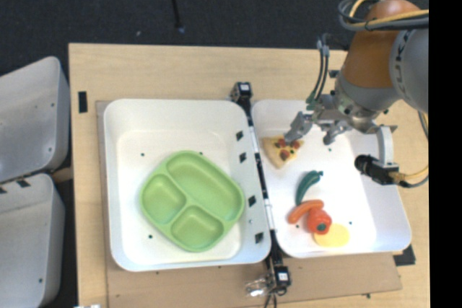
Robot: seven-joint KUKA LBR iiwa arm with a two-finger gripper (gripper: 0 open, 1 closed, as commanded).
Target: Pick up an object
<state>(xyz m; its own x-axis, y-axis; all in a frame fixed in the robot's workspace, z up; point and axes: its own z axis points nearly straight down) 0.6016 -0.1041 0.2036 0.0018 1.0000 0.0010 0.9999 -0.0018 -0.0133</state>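
Overhead slanted view. My arm [375, 47] enters from the upper right of the frame, its orange band uppermost and the wrist angled down and leftward over the right bin [382, 227]. The jaws [312, 128] hang over the bin's upper left part, spread apart, one finger [297, 128] reaching toward the pizza slice [281, 151] and its tip just beside the slice's upper edge; I see nothing held between them. The slice lies against the bin's left wall. Lower, near the bin's centre, rest a dark green pepper [309, 185], then an orange carrot [306, 210] touching a red tomato [320, 221], with a yellow piece [333, 236] just beside and partly under the tomato. The left bin [123, 133] holds a green divided tray [191, 200], well apart from the arm. A black cable fitting [375, 168] sits at the right bin's right side. The wooden surface [180, 68] carries both bins. The arm's upper links are cut off at the right edge.
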